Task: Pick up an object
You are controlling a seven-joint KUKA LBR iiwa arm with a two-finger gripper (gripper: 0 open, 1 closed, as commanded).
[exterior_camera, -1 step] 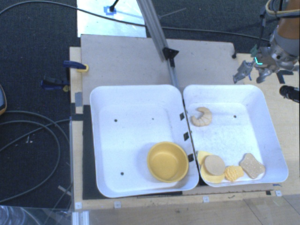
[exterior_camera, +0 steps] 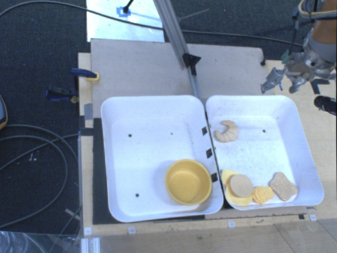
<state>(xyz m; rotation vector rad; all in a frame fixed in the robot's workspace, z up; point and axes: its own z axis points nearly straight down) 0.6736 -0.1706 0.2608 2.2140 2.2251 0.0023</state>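
Left bin (exterior_camera: 121,115): one yellow bowl (exterior_camera: 188,181) at its near right corner. Right bin (exterior_camera: 295,120): croissant (exterior_camera: 227,131) toward the far left; round cracker (exterior_camera: 241,185), waffle piece (exterior_camera: 262,194), bread slice (exterior_camera: 283,186) along the near edge. Gripper (exterior_camera: 284,83): fingers spread wide, nothing between them, above the bench beyond the right bin's far edge, well apart from all items.

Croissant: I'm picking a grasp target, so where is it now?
The croissant lies alone in the right bin, near its upper-left corner beside the divider, well apart from the food cluster along the front edge.

Robotics lab, plywood bench (exterior_camera: 142,67) clamped on dark carpet, loose cables (exterior_camera: 37,157), camera pole (exterior_camera: 174,25)
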